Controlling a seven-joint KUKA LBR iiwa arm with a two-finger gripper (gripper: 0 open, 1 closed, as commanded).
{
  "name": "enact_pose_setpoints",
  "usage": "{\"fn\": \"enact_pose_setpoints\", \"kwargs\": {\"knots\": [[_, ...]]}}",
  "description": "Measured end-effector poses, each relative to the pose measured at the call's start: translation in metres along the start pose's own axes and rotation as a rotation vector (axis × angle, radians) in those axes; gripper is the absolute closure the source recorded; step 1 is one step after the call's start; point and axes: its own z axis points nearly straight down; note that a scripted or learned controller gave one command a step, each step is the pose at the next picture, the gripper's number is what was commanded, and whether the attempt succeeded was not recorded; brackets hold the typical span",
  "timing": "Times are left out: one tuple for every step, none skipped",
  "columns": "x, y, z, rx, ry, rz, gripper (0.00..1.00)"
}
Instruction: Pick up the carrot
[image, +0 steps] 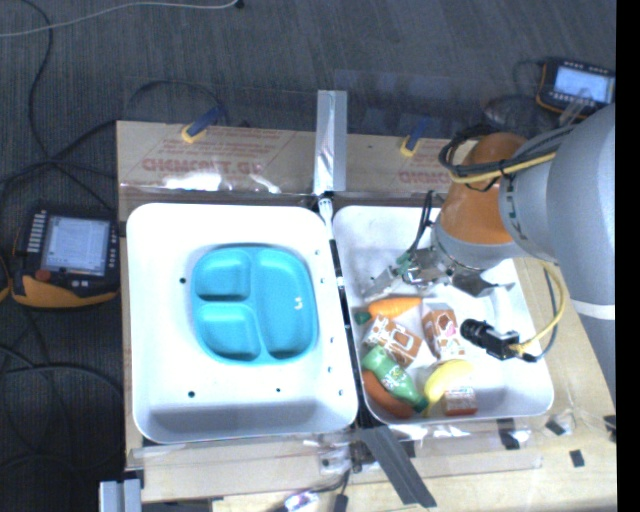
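Where gripper (408, 266) hovers, carrot (397, 306) lies just below.

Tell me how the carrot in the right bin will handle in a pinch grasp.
The carrot looks like stiff, smooth plastic, so it may slip. Its rounded, tapered body could roll off the fingers. It lies packed against a small carton, likely crowding the gripper.
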Motion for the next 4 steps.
{"fn": "enact_pose_setpoints", "kwargs": {"knots": [[0.010,-0.038,-0.001,-0.003,0.000,0.154,0.00],[0.010,-0.038,-0.010,-0.002,0.000,0.155,1.00],[0.061,0.001,-0.094,0.015,0.001,0.178,1.00],[0.060,0.001,-0.094,0.015,0.001,0.178,0.00]]}}
